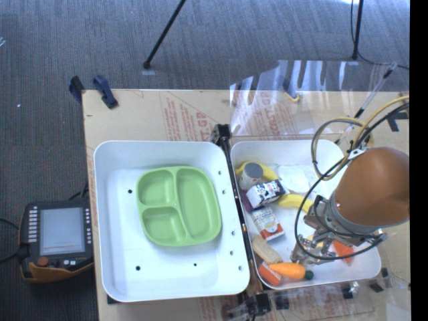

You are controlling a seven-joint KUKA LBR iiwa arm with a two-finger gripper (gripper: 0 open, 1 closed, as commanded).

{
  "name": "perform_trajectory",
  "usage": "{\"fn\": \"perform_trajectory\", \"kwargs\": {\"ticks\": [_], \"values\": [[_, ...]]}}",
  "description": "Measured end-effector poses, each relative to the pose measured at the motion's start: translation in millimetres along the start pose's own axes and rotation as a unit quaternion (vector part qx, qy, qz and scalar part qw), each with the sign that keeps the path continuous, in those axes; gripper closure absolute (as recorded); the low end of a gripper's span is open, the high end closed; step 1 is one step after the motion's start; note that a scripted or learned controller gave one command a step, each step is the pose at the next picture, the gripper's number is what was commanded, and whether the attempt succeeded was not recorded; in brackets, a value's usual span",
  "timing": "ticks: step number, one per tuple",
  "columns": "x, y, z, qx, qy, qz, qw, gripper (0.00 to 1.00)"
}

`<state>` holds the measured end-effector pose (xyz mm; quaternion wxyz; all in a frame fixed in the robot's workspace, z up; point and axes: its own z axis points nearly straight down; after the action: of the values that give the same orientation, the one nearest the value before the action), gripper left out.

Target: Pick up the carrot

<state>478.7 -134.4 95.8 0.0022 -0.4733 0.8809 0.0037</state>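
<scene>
The gripper (314,246) hovers just above the carrot (289,270), so this looks like the approach. Whether its jaws are open, I cannot tell; next it must descend onto the carrot.

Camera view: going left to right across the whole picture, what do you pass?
Handheld control pendant beside the bench → left white bin → green divided plate inside it → right white bin → carrot near its front edge → gripper → orange wrist band.

The carrot (289,270) lies in the right bin (325,145), below the claw (311,248).
</scene>
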Motion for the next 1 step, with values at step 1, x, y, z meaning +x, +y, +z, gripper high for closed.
{"fn": "perform_trajectory", "kwargs": {"ticks": [1], "values": [[16.7,-9.6,-32.5,0.003,0.002,0.014,0.9999,1.00]]}}
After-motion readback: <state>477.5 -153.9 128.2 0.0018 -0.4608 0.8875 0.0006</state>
